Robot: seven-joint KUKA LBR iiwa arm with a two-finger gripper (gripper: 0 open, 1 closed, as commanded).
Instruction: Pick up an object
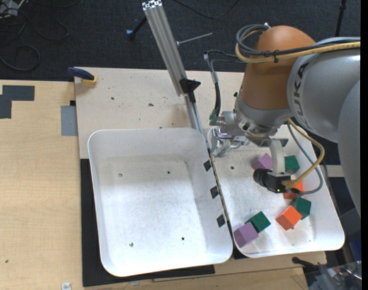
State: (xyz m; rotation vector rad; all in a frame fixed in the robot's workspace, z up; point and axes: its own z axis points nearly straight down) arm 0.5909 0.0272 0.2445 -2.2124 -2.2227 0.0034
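At right of centre we see the gripper (225,142), its opening impossible to judge, above the right bin (329,237) whose blocks (289,217) cluster lower right; descending here risks grasping nothing.

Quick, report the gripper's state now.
Gripper: cannot be told; it hangs over the back left corner of the right bin, with no block seen in it.
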